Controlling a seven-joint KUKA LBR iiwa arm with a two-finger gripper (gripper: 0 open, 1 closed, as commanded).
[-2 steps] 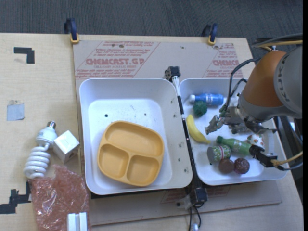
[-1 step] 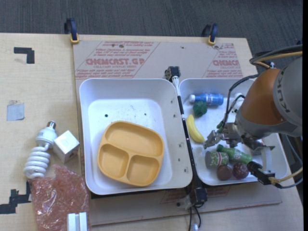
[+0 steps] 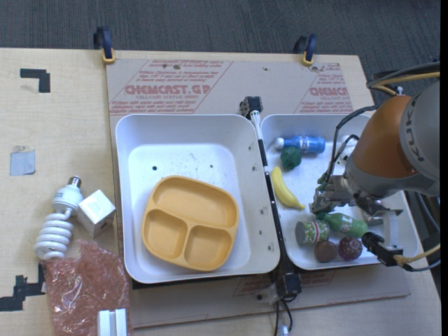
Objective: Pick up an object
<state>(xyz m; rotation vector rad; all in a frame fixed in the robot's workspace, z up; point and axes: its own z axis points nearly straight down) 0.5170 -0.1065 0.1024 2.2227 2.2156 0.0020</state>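
Observation:
The right bin holds several small objects. A blue bottle lies at its far side, with a dark green lump just in front of it. A yellow banana lies along the left wall. Near the front sit a green-labelled can, a green bottle, a brown ball and a dark red ball. My gripper hangs low in the bin, right of the banana and just above the can and the green bottle. I see nothing held in it.
The left bin holds a yellow divided plate. On the bench to the left lie a spiral light bulb, a white cube and a reddish mesh bag. The orange-banded arm covers the right bin's right side.

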